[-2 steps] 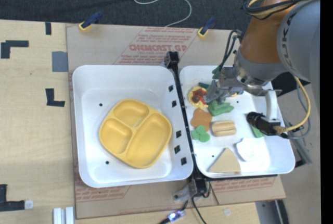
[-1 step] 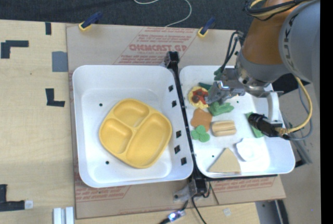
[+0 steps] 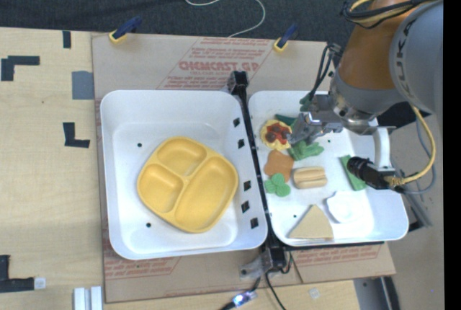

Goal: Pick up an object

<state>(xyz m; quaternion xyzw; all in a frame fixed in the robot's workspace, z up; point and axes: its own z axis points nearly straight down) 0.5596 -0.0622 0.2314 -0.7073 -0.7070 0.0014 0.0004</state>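
Flat tan triangular wedge (image 3: 312, 223)

The pincer (image 3: 301, 134) hangs over the right bin (image 3: 389, 226), near that bin's left side. Right under its tip lies a leafy toy (image 3: 307, 151). Just to the pincer's left sits a small pizza toy (image 3: 276, 133). Below the pincer lie a flat cookie-like piece (image 3: 279, 164), a hot dog bun (image 3: 310, 176) and a little broccoli toy (image 3: 278, 187), close together. Farther below rests a sandwich wedge (image 3: 312, 223), with a small cup-like piece (image 3: 338, 207) beside it on the right. Far to the pincer's left, in the left bin (image 3: 119, 157), a plate with three sections (image 3: 188, 183) lies in the middle. Both bins sit side by side on a cardboard sheet (image 3: 209, 67) on the counter (image 3: 43, 179).
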